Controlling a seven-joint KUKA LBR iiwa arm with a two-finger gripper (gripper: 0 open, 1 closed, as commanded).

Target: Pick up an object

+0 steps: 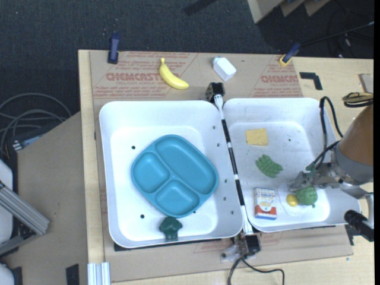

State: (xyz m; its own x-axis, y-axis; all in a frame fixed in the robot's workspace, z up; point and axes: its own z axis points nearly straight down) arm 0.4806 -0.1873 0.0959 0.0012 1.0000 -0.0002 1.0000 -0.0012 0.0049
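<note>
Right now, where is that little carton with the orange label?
The carton lies in the right bin, near its front edge, beside a small yellow piece and below the green leafy toy.

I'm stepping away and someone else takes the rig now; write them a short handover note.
Claw: low in the right bin, over the green toy and small yellow piece; grip can't be judged.
Also in the right bin: yellow square, green leafy piece, small carton.
Left bin: blue divided plate, dark green piece.
Done: nothing visibly lifted.
Left: grasp and raise one object.
</note>
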